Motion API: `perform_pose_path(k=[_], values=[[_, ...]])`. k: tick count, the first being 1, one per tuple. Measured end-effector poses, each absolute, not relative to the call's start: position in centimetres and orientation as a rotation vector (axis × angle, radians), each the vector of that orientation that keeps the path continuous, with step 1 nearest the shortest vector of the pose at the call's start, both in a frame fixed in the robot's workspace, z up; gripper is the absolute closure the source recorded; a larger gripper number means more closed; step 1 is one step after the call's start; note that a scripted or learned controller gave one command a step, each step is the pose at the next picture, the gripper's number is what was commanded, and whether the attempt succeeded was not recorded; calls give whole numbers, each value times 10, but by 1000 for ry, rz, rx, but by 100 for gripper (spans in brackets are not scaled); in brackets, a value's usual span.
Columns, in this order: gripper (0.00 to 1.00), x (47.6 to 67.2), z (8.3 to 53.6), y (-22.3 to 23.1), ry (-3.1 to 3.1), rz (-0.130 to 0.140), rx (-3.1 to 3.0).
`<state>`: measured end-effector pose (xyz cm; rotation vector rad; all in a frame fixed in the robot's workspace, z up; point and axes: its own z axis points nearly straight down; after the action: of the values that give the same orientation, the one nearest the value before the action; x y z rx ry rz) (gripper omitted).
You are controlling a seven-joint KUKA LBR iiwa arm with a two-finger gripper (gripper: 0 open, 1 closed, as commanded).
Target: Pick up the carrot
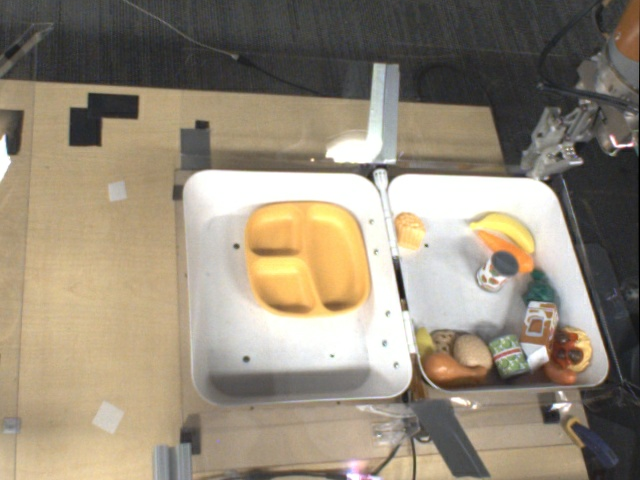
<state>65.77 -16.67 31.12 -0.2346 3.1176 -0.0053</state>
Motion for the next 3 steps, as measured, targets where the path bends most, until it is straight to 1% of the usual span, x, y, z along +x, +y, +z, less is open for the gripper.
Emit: perform_pose_path(k=[1, 2, 3], values=[[100, 668, 129, -192, 3090, 6, -580], [100, 591, 98, -189, 3016, -8, -834], [0, 590, 97, -189, 3018, -7, -834]])
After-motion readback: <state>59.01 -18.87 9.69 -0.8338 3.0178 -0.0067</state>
